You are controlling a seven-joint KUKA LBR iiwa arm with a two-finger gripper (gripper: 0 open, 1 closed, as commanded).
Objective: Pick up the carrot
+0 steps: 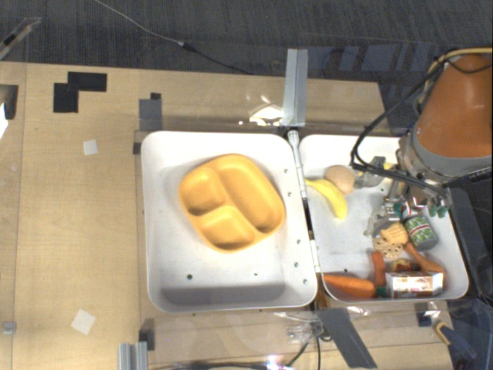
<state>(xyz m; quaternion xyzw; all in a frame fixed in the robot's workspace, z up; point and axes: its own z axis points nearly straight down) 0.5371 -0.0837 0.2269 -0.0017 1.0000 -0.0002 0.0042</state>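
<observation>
Tool (400, 206) hovering, jaw state unclear; best lowered toward 7 o'clock, straddling carrot (349, 286) across its width.

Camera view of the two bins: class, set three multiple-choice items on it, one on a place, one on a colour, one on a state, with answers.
1. Where is the carrot?
A. in the left bin
B. on the yellow tray
C. along the right bin's near wall

2. What colour is the divided tray?
A. yellow
B. blue
C. red

3. How does the carrot lie?
A. upright
B. flat on the bin floor
C. lifted in the air

Answers: 1 C, it rests at that bin's front left corner. 2 A, the tray is plain yellow. 3 B, it lies on its side, apart from the gripper.
</observation>
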